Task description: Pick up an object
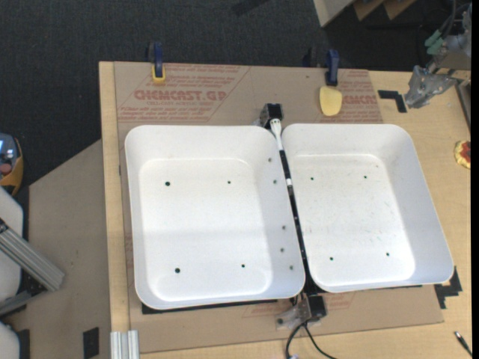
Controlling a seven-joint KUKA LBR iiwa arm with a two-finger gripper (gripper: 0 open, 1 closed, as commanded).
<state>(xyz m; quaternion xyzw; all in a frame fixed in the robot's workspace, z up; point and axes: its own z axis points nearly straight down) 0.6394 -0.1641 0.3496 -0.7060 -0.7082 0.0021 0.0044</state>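
We see a small yellow object lying on the brown board, just behind the right bin and outside the left bin. The gripper sits at the far right corner, well apart from it; we cannot tell its state.

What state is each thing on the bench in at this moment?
Left bin: flat on the bench, beside the right bin.
Right bin: flat on the bench.
Yellow piece: on the board behind the right bin, outside both bins.
Left clamp: on the board's far edge.
Right clamp: on the board's far edge.
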